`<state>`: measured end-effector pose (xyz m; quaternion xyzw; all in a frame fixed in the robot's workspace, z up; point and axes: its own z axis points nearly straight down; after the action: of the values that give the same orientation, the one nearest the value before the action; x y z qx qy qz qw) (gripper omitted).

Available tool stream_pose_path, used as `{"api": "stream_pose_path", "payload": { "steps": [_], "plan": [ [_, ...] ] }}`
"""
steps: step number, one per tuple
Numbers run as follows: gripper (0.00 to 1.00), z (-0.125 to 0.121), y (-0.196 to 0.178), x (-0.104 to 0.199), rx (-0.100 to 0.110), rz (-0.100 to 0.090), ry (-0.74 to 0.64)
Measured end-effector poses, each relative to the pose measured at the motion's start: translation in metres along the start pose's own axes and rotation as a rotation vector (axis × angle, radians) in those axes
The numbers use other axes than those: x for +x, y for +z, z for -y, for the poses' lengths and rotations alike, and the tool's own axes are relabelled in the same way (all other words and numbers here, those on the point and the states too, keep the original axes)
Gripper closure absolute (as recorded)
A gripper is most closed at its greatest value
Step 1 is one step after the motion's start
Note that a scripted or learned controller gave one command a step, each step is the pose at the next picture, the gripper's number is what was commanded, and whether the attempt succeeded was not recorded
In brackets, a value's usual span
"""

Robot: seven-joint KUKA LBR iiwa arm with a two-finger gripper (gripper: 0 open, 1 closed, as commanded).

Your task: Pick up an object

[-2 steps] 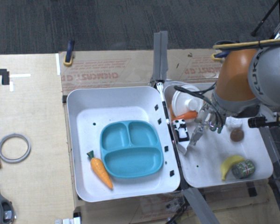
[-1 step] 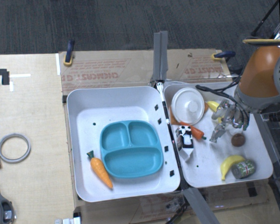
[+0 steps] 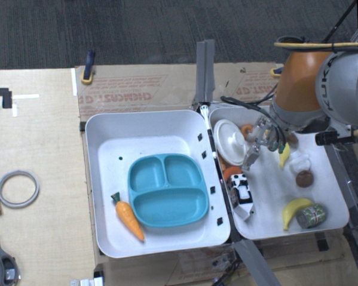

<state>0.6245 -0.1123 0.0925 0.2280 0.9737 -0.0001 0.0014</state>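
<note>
While poised low over the right bin, gripper beside white plate — grip state impossible to tell; nothing lifted yet, banana and neighbours lying loose — pickup pending.

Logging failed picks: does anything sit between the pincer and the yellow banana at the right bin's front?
Nothing visible does. The pincer hangs by the white plate at the bin's back-left; bare bin floor lies between it and the banana. The brown ball sits off to the side.
</note>
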Motion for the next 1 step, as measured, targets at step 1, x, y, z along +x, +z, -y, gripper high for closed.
{"api": "stream_pose_path", "payload": {
  "steps": [1],
  "plan": [
    [0.00, 0.0431, -0.0006, -0.0369, 0.000, 0.002, 0.164]
  ]
}}
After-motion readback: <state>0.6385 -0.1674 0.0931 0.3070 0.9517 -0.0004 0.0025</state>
